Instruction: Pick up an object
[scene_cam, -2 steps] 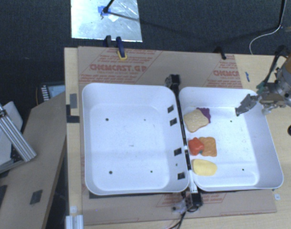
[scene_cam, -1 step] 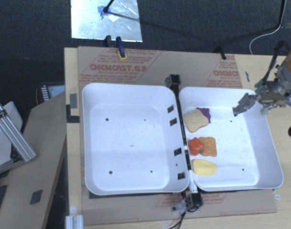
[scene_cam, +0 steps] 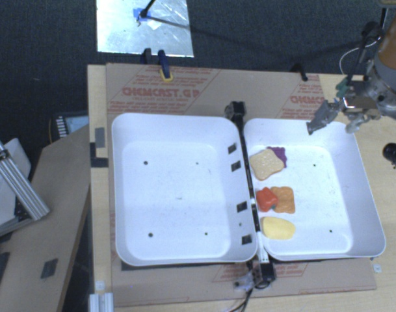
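Fig. legend, camera view, arm entering from right. Landmark: central divider point(scene_cam: 244, 174) where the two white bins meet. Left bin point(scene_cam: 178, 187) lies on one side of the divider, right bin point(scene_cam: 321, 194) on the other.

Candidate objs all sit in the right bin, close beside the divider, in a rough column: tan bread-slice piece point(scene_cam: 266, 164) at the far end, w/ a purple piece point(scene_cam: 278, 153) touching its far-right corner; below it a red piece point(scene_cam: 265, 199) touching an orange piece point(scene_cam: 284, 199); nearest the camera, a yellow piece point(scene_cam: 278, 228), slightly apart from the pair.

Gripper point(scene_cam: 331, 116) hovers above the right bin's far-right rim, well apart from the divider and from every obj; nothing between its fingers. Whether they are spread or pressed together: cannot tell.

Step in hand (judged): approach. To do it well: pick the yellow piece, as it's isolated; centre over it, descend straight, keep clear of the divider wall, close only once fingers straddle it. Risk: touching pairs may shift or jam.
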`<action>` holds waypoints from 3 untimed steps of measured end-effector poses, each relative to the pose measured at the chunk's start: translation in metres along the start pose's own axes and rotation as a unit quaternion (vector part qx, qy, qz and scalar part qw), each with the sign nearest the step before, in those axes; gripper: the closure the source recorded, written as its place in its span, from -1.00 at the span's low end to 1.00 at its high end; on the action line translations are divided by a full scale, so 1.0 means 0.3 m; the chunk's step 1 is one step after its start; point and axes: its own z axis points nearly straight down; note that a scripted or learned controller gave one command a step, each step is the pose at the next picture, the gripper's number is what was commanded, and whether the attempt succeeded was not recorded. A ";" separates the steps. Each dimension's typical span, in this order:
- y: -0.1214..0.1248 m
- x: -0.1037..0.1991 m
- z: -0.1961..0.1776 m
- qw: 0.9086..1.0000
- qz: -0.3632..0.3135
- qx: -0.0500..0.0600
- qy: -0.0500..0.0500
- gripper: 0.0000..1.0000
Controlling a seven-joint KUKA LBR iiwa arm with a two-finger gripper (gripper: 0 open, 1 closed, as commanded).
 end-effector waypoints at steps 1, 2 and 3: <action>-0.076 0.157 -0.475 1.000 0.000 -0.006 0.000 -1.00; -0.023 -0.323 -0.634 1.000 0.009 -0.001 -0.004 -1.00; 0.090 -0.124 -0.622 1.000 0.000 0.001 0.000 -1.00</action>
